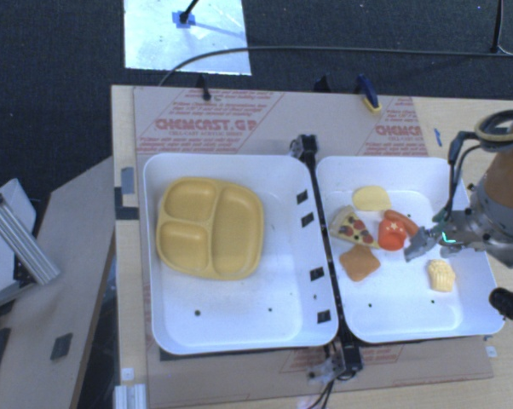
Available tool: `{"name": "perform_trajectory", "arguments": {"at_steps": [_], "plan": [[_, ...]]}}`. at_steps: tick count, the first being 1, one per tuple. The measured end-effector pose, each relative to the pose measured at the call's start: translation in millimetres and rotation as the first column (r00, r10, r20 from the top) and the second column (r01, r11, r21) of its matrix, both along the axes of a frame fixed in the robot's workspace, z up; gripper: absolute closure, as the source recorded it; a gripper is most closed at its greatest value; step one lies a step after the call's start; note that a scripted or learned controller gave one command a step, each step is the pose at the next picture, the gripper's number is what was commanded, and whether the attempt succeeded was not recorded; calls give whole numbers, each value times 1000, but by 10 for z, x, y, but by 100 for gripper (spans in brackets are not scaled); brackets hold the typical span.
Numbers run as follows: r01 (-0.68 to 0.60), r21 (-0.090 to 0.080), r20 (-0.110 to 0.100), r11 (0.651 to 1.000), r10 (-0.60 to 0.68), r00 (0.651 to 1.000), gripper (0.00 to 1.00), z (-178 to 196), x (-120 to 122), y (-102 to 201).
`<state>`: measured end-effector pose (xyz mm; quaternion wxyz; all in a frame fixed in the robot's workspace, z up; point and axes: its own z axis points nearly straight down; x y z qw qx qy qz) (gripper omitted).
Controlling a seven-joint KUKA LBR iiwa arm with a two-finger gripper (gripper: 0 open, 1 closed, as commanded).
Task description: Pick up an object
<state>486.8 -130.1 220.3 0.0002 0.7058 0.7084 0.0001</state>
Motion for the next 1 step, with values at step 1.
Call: {"name": "perform_trajectory", "arguments": {"at_steps": [1], "plan": [[0, 0, 1, 1000, 0, 1000, 0, 2, 3, 0]]}}
